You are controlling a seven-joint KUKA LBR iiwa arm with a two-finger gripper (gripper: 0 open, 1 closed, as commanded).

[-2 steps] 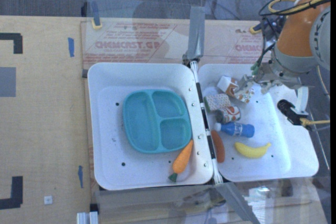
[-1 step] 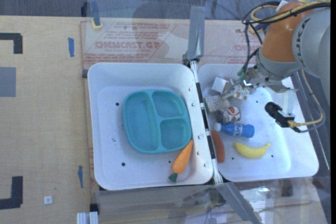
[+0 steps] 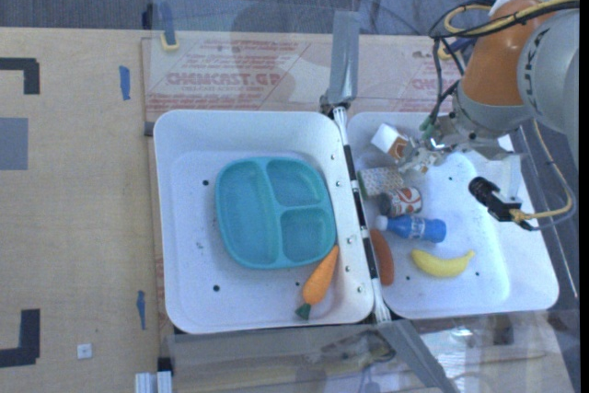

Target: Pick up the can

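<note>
Non-task clutter in two white bins

Left bin (image 3: 175,198): teal plate (image 3: 274,212), carrot (image 3: 319,279). Right bin (image 3: 529,276): banana (image 3: 442,262), blue bottle (image 3: 416,228), sausage (image 3: 384,257).

Even, bright overhead lighting; soft shadows inside the white bins (image 3: 175,198). Faint glare on clear sheeting (image 3: 276,23) above. Slightly soft focus throughout, perhaps from low resolution.

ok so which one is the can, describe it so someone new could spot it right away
Look in the right bin, along its left wall beside the divider. The can lies on its side there, just above the blue bottle and left of the gripper. It is the dull grey metallic cylinder among colourful neighbours.
</note>
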